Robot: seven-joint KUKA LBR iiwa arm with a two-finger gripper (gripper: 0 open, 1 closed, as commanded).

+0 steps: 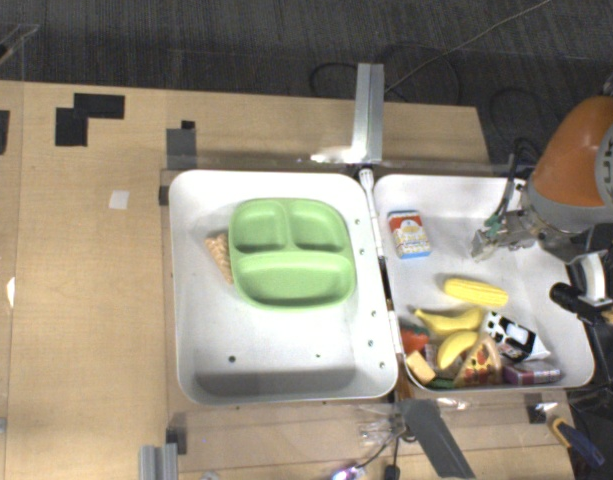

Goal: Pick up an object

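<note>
I have one fixed camera, high above the bench, looking down at a slant from some way off. It takes in both bins, the left bin and right bin, with dark floor beyond.

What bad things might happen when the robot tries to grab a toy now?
1. The toys in the right bin's near corner lie heaped: the banana touches its neighbours, so a grab may slip or drag two.
2. The gripper hovers over bare floor and may close on nothing.
3. The corn looks round and might roll.
</note>
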